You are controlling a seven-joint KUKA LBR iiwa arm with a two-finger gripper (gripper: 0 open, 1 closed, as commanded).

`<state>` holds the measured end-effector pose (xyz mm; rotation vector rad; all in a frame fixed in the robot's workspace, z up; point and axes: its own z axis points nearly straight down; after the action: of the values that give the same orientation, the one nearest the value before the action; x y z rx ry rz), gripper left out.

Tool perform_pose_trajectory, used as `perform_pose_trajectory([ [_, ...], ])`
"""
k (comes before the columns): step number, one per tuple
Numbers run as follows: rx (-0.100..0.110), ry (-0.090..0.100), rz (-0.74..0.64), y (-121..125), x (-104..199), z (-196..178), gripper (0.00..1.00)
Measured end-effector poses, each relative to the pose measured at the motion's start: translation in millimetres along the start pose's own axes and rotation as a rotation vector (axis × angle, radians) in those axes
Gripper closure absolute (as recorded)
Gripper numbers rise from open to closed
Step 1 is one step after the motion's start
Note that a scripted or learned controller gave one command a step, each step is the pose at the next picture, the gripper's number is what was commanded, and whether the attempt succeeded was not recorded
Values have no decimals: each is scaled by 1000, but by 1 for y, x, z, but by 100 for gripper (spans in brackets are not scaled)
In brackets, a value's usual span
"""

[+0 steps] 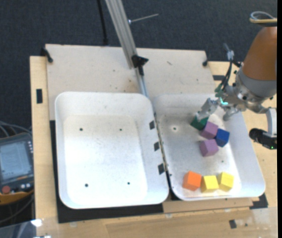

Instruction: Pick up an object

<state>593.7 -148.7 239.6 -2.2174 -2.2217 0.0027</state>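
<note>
In the right bin [245, 167] lie several small blocks. A green block [198, 123], a purple block [210, 130] and a blue block [222, 137] cluster near the bin's far side, with a second purple block [208, 147] just in front of them. An orange block [192, 180] and two yellow blocks [210, 183] [226, 181] line the near edge. My gripper [216, 111] hangs above the far cluster, open, its left finger tip close over the green block. Nothing sits between the fingers.
The left bin [106, 150] adjoins the right one along a raised divider [158, 143]. A slanted metal pole [126, 31] rises behind the bins. A handheld control pendant [9, 162] lies off the bench at left.
</note>
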Motion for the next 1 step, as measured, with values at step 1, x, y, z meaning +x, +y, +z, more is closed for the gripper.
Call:
perform_pose_trajectory([
  [1, -4, -1, 0, 1, 0, -2, 0],
])
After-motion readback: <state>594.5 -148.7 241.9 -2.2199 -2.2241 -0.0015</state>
